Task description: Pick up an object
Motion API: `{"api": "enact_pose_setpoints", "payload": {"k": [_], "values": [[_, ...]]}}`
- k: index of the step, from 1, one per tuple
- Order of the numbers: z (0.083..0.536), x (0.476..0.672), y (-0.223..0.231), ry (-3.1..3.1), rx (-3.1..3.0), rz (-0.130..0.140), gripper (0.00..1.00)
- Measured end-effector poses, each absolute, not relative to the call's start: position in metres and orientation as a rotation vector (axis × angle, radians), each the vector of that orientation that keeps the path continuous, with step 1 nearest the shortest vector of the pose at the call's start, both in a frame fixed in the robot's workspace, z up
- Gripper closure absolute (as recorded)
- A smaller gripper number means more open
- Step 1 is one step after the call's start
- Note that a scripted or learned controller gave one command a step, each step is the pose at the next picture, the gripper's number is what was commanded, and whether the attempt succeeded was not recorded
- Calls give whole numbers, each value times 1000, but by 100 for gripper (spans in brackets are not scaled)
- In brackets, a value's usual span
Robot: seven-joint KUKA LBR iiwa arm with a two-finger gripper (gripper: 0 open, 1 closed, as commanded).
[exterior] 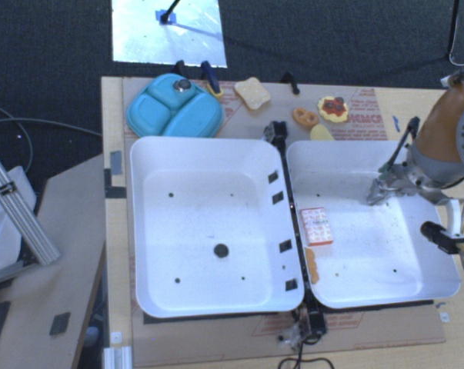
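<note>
Where the right bin (416, 283) meets its left wall, small red-patterned white card (316, 226), lying flat.

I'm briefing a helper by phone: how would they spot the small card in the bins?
Look in the right bin, along its left wall next to the divider. The card lies flat there, a pale rectangle with red print. Just below it sits a slim orange piece, which is narrower and plain.

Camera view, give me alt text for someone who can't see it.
A grey robot arm with an orange band reaches from the right, its gripper low over the right white bin, which holds a small patterned card and an orange piece. The left bin holds a dark round object; a blue divided plate and toy food lie behind.
</note>
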State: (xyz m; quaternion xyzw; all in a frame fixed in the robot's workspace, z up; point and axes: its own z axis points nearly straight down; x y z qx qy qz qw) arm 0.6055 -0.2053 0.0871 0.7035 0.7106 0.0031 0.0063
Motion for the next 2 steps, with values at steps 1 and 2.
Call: {"api": "enact_pose_setpoints", "payload": {"k": [1,2], "values": [[86,673,-132,2231,2203,13,100],[96,598,-81,2231,2219,0,100]]}}
